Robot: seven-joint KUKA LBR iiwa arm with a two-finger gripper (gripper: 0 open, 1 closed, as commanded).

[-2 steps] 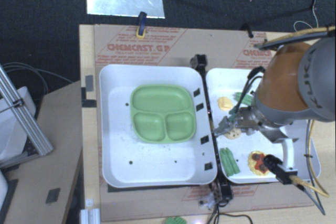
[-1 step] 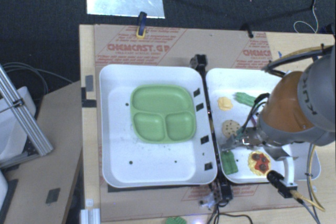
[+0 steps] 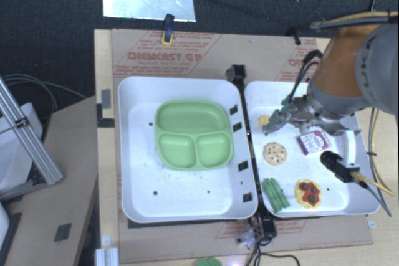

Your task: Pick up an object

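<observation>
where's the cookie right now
In the camera view the cookie lies in the right-hand bin, near its left wall, just below the gripper and above the green pod.

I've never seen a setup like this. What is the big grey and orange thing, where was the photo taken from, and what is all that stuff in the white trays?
The grey machine with the orange band is a robot arm, reaching in from the right. One fixed camera above the bench took the picture, looking down at a slant. The arm's gripper is over the right bin. In that bin lie what look like toy foods: a cookie, a green vegetable piece, a small pizza-like round, a pink packet and a yellowish piece by the gripper. The left bin holds a green divided plate. I see nothing held.
</observation>
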